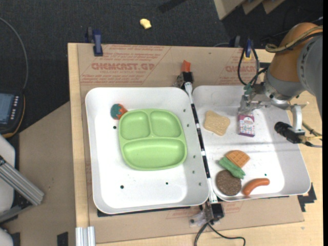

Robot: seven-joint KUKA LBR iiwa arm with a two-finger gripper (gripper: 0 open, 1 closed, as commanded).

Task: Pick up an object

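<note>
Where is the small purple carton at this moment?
The purple carton lies in the right bin, near its far side, just right of the cracker and directly below the end effector.

Fixed overhead camera — slanted over both bins [97, 152]

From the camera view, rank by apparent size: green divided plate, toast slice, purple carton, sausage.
1. Green divided plate, by far the largest.
2. Toast slice.
3. Purple carton and sausage: too alike in apparent size to rank.
</note>
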